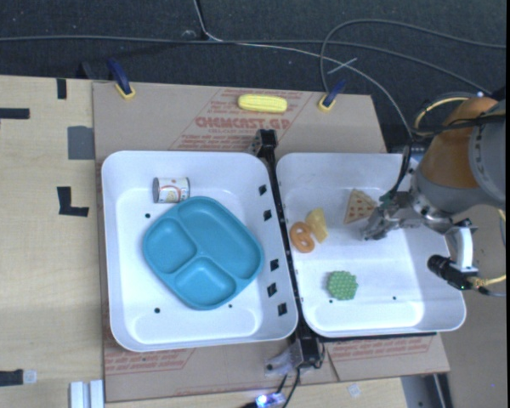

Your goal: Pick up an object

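In the right bin [408,313] lie a tan triangular wedge [358,205], a small yellow piece [317,223], an orange ring [303,237] and a green bumpy ball [342,285]. My gripper [376,227] reaches in from the right and is low over the bin, just right of and below the tan wedge. Nothing shows between its tips. The left bin [119,228] holds a blue divided plate [202,251] and a small can [171,190] lying on its side.
A yellow corn-like piece [262,104] rests on the cardboard behind the bins. Clamps [121,83] and cables run along the back edge. The arm's grey body and orange band [459,155] overhang the right bin's right side.
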Motion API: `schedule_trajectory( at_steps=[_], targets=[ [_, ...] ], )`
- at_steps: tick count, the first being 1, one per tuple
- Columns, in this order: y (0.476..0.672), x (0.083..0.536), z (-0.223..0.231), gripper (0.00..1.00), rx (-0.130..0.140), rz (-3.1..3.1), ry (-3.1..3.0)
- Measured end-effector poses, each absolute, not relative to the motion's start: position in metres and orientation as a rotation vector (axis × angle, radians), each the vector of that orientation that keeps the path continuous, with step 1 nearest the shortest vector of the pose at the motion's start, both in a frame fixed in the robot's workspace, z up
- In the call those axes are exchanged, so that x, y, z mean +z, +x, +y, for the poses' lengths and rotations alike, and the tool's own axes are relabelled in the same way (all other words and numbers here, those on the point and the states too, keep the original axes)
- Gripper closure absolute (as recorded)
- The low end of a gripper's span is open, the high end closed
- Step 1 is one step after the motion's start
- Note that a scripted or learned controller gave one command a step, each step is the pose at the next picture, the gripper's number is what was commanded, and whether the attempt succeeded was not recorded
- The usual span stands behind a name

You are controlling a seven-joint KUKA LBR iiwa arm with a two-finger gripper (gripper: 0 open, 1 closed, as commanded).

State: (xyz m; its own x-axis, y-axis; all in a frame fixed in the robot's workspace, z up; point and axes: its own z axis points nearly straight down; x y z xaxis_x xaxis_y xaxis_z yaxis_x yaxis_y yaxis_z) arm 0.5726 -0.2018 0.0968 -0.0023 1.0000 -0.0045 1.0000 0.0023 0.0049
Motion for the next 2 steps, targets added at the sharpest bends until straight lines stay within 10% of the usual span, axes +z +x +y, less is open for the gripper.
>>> schedule_trajectory(
  at_steps=[2],
  targets=[
    [0.573, 0.213, -0.201, 1.00, 0.003, 2.221, 2.217]
  ],
)
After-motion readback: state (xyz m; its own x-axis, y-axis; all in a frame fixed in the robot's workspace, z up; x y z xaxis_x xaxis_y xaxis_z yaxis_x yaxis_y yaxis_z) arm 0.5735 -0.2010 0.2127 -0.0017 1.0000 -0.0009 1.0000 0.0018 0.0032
